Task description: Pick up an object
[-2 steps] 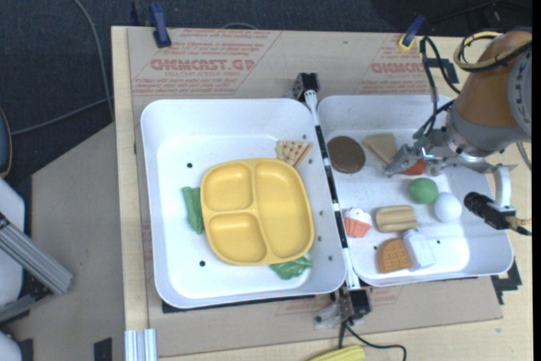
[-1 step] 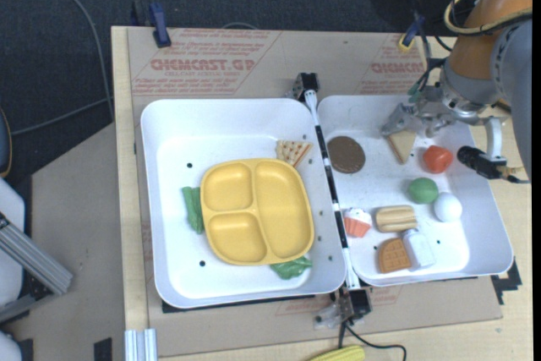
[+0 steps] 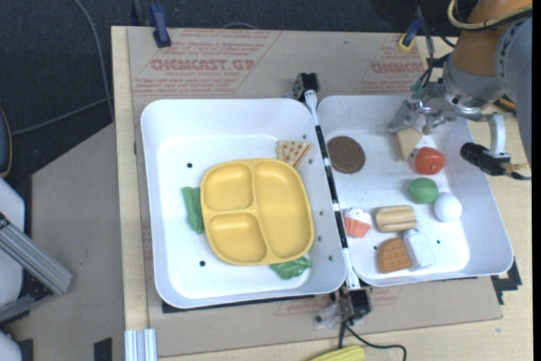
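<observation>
Several small foods crowd the right bin (image 3: 486, 220), and with the gripper (image 3: 417, 118) low over the tan wedge (image 3: 404, 143) beside the red tomato (image 3: 428, 161), jaw state hidden, it may nudge both aside.

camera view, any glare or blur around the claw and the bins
Camera view: even soft light, faint shadows; the white right bin looks bright, slightly washed out; the claw is a little soft; the yellow plate is sharp enough, with mild sheen.
</observation>
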{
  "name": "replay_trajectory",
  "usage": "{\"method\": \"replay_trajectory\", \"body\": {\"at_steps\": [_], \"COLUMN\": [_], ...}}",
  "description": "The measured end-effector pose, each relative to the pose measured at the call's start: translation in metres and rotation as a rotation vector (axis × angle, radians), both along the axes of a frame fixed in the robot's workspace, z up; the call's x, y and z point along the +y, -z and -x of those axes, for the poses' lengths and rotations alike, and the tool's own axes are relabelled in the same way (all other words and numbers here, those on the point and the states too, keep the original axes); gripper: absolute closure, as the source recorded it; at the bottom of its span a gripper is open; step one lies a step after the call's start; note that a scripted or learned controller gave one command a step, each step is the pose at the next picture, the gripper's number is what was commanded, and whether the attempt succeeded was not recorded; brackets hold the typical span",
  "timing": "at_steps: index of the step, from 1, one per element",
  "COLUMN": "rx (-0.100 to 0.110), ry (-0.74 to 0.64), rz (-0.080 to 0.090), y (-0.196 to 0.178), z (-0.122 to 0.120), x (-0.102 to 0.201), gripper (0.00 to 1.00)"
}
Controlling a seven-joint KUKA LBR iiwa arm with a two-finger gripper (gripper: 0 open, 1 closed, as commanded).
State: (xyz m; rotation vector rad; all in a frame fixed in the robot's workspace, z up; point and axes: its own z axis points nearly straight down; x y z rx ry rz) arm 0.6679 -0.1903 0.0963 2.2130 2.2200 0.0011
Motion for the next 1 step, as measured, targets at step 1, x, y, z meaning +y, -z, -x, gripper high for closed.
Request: {"method": "replay_trajectory", "body": {"at_steps": [1], "rx": [0.006], "ry": [0.001], "rz": [-0.006], "y": [-0.0495], "z": [0.0430], "x": [0.0857], "gripper": [1.00]}}
